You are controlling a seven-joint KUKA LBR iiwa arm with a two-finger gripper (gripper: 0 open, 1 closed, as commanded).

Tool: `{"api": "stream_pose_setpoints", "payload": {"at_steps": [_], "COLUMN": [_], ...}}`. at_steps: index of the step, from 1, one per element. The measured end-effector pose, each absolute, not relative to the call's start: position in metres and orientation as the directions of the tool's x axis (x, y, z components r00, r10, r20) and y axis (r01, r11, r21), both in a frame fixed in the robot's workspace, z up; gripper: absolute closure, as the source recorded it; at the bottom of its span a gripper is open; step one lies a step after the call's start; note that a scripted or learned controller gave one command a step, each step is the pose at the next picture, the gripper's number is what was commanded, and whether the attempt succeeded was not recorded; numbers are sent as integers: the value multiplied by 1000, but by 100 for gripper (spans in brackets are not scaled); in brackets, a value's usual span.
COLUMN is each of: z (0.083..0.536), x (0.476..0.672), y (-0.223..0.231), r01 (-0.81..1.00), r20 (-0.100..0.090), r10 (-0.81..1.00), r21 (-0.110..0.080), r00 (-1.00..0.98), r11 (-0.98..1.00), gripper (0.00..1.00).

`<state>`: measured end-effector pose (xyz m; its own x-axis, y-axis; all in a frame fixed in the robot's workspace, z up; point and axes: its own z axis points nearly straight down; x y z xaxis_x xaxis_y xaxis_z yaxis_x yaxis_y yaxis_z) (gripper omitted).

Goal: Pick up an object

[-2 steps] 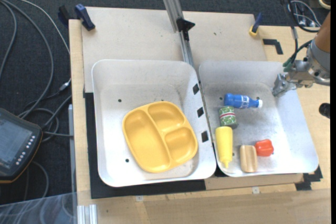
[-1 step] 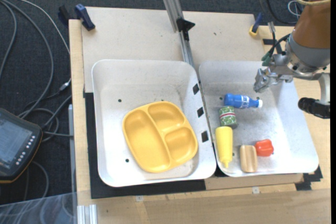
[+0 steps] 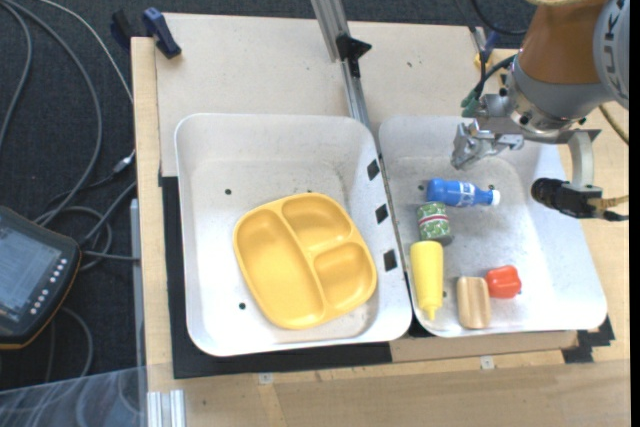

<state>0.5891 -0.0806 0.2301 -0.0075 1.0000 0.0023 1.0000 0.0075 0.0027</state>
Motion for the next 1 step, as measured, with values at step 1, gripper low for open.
{"api": "stream_pose_setpoints", "payload": {"at_steps": [1], "z": [241], "x": [584], "y": [-22], "r01": [1000], "r20": [3], "r10": [1000], "r21": [1], "r00": [-8], "r11": [8], "gripper": [100]}}
